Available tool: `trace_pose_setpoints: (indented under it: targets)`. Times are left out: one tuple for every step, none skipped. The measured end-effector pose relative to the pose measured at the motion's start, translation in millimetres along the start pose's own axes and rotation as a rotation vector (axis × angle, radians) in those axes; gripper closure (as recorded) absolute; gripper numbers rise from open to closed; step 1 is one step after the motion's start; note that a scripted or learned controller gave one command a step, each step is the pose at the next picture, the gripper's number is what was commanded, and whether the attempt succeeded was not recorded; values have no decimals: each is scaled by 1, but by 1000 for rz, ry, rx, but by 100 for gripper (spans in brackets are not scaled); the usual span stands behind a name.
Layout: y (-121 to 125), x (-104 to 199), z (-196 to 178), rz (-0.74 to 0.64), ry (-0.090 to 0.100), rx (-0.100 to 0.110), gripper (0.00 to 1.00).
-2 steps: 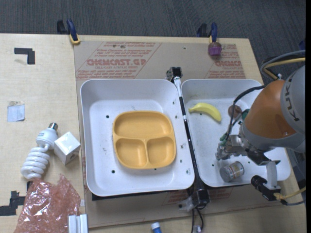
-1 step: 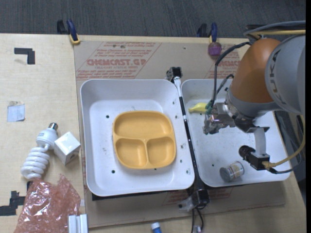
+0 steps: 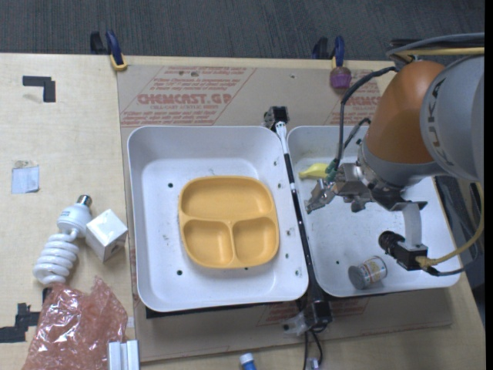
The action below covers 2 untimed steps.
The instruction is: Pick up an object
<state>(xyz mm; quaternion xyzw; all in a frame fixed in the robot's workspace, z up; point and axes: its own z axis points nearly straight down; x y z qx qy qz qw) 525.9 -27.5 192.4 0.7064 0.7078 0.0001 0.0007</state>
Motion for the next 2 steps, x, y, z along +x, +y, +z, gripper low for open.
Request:
trace_pose_setpoints:
  targets:
    - [66,-57,0,1,-1,1,0]
    - [30,-120,67,1,0,2,0]
